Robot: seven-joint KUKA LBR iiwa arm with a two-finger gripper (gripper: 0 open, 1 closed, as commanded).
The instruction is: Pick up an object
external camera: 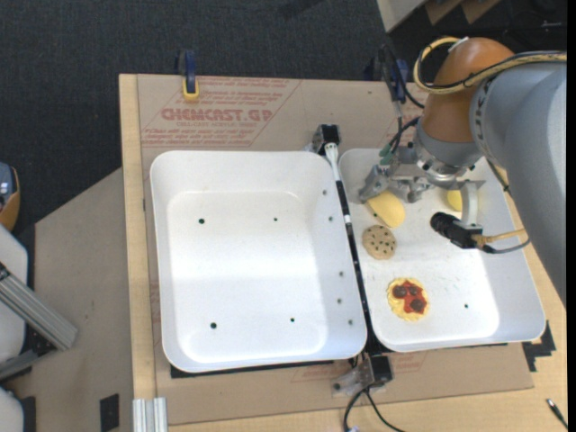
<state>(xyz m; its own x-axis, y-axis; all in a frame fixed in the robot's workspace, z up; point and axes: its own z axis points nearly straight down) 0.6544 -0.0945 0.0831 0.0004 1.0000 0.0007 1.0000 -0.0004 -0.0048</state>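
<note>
Arm over right bin; yellow piece, cookie, tart inside.

I count two white bins, one chocolate-chip cookie, one small pizza-like round with red topping, and two yellow pieces.

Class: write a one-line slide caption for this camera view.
Gripper over yellow piece; cookie nearby.

Two bins sit side by side on the bench. Landmark: cookie, in right bin. Wedge-shaped piece just behind it; tart in front; tool above the wedge. Left bin lies to cookie's left.
</note>
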